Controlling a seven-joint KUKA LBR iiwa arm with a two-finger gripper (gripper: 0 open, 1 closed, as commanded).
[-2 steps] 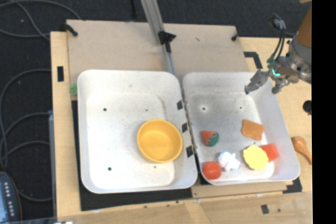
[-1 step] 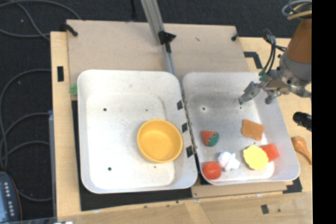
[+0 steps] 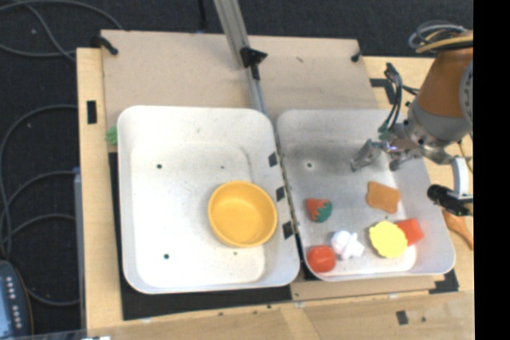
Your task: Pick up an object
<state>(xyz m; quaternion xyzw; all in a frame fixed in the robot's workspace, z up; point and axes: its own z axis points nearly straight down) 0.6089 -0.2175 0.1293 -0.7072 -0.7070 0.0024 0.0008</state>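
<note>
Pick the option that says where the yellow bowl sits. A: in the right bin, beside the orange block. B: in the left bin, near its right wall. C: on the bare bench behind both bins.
B: the yellow bowl rests on the floor of the left bin, close to its right wall.

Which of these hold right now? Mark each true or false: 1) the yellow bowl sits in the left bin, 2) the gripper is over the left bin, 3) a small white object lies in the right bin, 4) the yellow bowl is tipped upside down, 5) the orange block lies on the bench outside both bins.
1. True: the yellow bowl sits in the left bin.
2. False: the gripper is over the right bin.
3. True: a small white object lies near that bin's front edge.
4. False: the bowl stands upright, its hollow facing up.
5. False: the orange block lies inside the right bin.
</note>
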